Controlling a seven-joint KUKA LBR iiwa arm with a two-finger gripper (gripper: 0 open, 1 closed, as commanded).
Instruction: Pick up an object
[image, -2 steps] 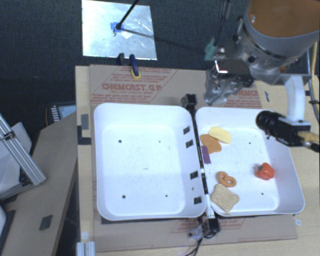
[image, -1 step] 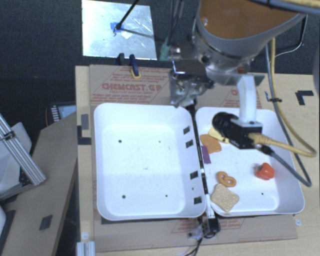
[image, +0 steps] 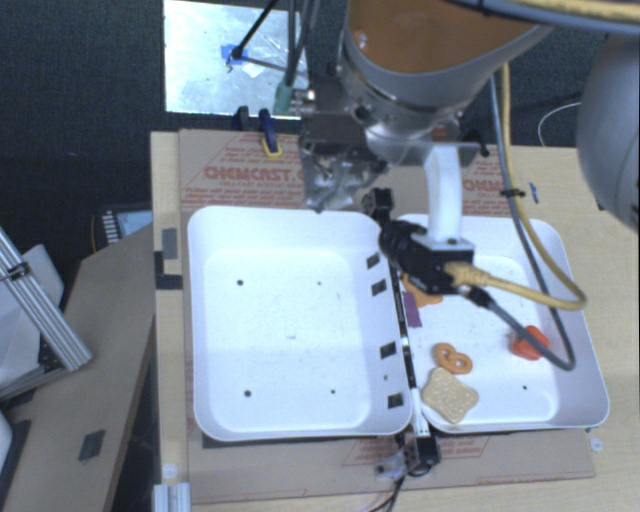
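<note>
My gripper (image: 328, 188) hangs over the far rim of the left bin (image: 197, 300), close to the divide between the two bins, and nothing can be seen held in it. The right bin (image: 585, 385) holds the objects. A small orange pretzel (image: 452, 357) lies near its front left. Just in front of the pretzel rests a tan bread-like piece (image: 450, 396). An orange-red piece (image: 527, 343) sits toward the right side. A thin purple piece (image: 412, 311) lies against the left wall, with an orange piece (image: 426, 294) beside it, partly hidden by the robot.
The arm's wide grey and orange body (image: 440, 50) covers the top middle of the view. A yellow cable (image: 530, 290) loops over the right bin. Brown cardboard (image: 230, 170) lies under both bins, and blue clamps (image: 265, 125) sit at its far edge.
</note>
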